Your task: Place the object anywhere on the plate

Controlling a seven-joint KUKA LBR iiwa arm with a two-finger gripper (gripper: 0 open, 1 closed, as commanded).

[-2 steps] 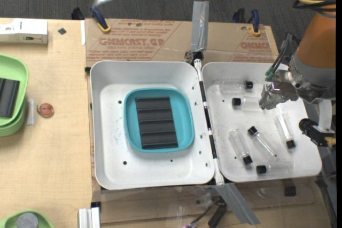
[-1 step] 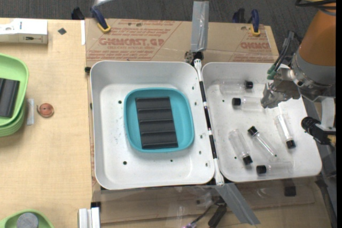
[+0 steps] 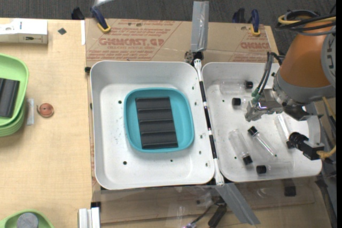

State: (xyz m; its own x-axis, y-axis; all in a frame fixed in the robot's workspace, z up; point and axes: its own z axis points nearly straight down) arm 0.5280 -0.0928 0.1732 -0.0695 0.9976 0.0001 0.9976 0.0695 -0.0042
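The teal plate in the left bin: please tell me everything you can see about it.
The teal plate is a square dish with rounded corners and a raised rim, and it looks like smooth plastic. It lies flat near the middle of the left white bin, resting on the bin floor. A dark ribbed rectangular block lies on its centre, covering most of its floor. Nothing else touches it.

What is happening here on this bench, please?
A grey and orange robot arm reaches in over the right bin, where several clear tubes with black caps lie scattered. Its pincer hangs low among them. The teal plate in the left bin carries a dark ridged block, and no tube lies on it yet.
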